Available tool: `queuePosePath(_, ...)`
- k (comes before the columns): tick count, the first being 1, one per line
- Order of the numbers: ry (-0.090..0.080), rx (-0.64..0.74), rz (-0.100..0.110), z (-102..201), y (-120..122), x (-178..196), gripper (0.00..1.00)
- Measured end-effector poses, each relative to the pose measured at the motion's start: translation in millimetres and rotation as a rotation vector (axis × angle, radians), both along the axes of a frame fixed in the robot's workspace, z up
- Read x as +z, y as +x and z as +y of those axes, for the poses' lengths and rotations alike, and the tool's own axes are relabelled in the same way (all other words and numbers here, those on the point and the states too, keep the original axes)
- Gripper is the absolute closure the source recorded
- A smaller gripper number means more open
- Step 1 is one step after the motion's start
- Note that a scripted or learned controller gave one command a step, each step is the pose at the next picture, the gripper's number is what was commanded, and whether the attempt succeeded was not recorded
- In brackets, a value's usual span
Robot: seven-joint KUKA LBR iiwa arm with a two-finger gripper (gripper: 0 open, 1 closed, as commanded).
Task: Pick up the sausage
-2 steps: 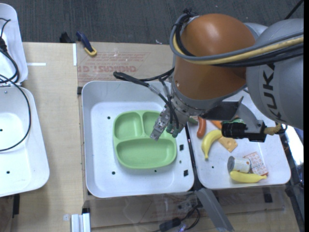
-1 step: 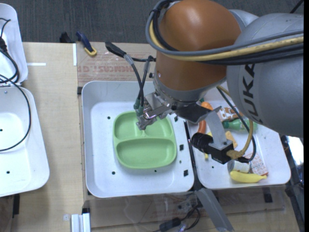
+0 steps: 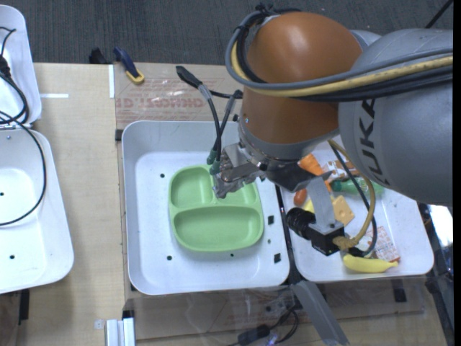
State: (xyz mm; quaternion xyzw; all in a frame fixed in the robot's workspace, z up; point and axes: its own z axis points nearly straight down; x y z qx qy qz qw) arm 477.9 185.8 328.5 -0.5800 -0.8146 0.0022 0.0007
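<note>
Arm (image 3: 324, 85) hides right bin (image 3: 414, 254); gripper (image 3: 229, 182) possibly empty

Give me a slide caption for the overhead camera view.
Grey KUKA arm's gripper poised over a green divided plastic plate in a shallow white bin.

Table (image 3: 79, 186): carries two bins side by side.
Left bin (image 3: 144, 215): holds a divided plate (image 3: 216, 218), lying right of the bin's middle.
Right bin (image 3: 414, 247): touches the left bin; much of it hidden under the arm (image 3: 346, 85).
Right bin contents: banana (image 3: 369, 264) at the near edge; small items clustered behind it, partly hidden.
Pincer (image 3: 229, 177): over the plate's far right corner.
Clamp (image 3: 128, 65): on the table behind the left bin's far left corner.
Tray (image 3: 36, 215): at the table's left edge, well apart from the bins.
</note>
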Motion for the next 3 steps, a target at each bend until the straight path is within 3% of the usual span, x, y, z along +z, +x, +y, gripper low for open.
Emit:
queuePosePath(1, 0.000, -0.014, -0.001, 32.2, 3.4, 8.4, 1.00)
queuePosePath(2, 0.001, 0.364, -0.003, 30.3, 18.8, 40.0, 1.00)
queuePosePath(3, 0.003, 1.000, -0.002, -11.2, 1.0, 35.4, 1.00)
